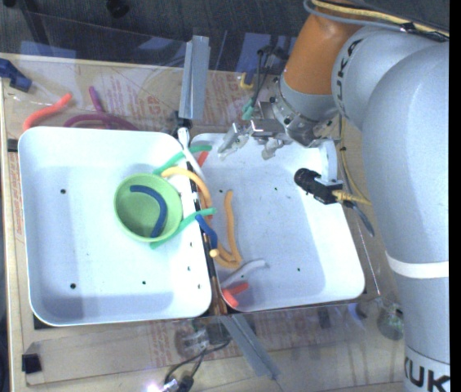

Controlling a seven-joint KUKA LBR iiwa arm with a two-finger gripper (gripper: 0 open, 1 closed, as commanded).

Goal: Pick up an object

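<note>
Grey arm point(410, 162) fills the right side, closest to the lens, orange band above the wrist. Gripper point(250, 140) hangs over the top-left corner of the right bin point(328, 251), fingers point(232, 140) spread apart with nothing between them. Step in hand, by my read: reach and approach — no grasp made yet. Likely targets sit along the seam between the bins: yellow tube point(230, 223) lies in the right bin below the fingers, well apart from them; green bowl point(147, 208) with a blue piece inside sits in the left bin point(67, 260), further off. Next move calls for travel down-left, a drop over the tube, then closing — thin and curved, so it may slip.
</note>
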